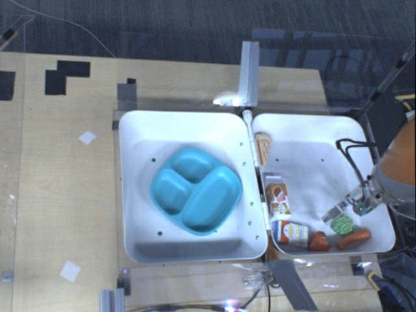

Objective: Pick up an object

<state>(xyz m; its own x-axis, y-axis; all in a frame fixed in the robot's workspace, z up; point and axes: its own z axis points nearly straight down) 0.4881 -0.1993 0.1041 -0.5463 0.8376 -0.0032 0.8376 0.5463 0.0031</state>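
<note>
The right bin (pixel 305 161) holds several small items. A green round piece (pixel 342 225) lies near its front right, with an orange sausage-shaped piece (pixel 353 239) just in front of it and a red piece (pixel 318 242) to the left. A small can (pixel 290 233) and a brown-and-white carton (pixel 277 199) lie along the left wall, and a tan bread-like piece (pixel 262 149) sits at the back left. My gripper (pixel 350 208) hangs just above and behind the green piece, reaching in from the right.
The left bin (pixel 133 174) bears a blue divided plate (pixel 196 190). A black cable (pixel 354 149) loops over the back right of the right bin. A metal post (pixel 249 73) stands behind the wall between the bins.
</note>
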